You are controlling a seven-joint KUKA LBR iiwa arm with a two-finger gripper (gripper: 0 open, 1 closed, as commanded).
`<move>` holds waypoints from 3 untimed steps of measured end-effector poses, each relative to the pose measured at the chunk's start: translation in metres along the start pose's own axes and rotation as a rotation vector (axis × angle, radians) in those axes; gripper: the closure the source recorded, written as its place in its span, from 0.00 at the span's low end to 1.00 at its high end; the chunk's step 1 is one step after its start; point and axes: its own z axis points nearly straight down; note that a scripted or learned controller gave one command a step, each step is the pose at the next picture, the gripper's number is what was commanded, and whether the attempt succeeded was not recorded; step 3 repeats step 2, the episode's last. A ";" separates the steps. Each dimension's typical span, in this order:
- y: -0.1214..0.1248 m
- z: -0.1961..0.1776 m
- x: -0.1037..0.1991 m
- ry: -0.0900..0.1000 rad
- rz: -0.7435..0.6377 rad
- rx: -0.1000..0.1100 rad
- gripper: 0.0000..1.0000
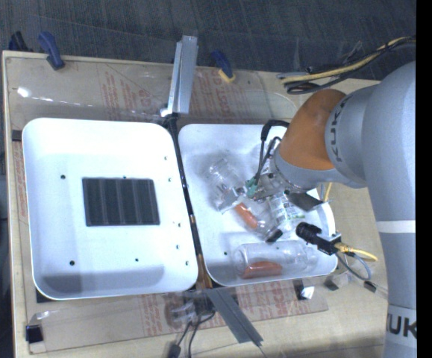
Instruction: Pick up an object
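we see the gripper (264,203) low in the right bin (201,144), can't tell its state. clear plastic cup (223,174) nr the centre looks light, slippery; grab its rim.

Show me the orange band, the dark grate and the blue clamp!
Orange band (310,136), camera view: middle of its curved top.
Dark grate (121,201), camera view: centre of the slats.
Blue clamp (51,51), camera view: its handle.
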 end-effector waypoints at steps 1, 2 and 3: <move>0.001 -0.013 -0.001 -0.003 -0.003 -0.003 1.00; 0.031 -0.111 0.004 0.001 -0.028 0.001 1.00; 0.031 -0.111 0.004 0.001 -0.028 0.001 1.00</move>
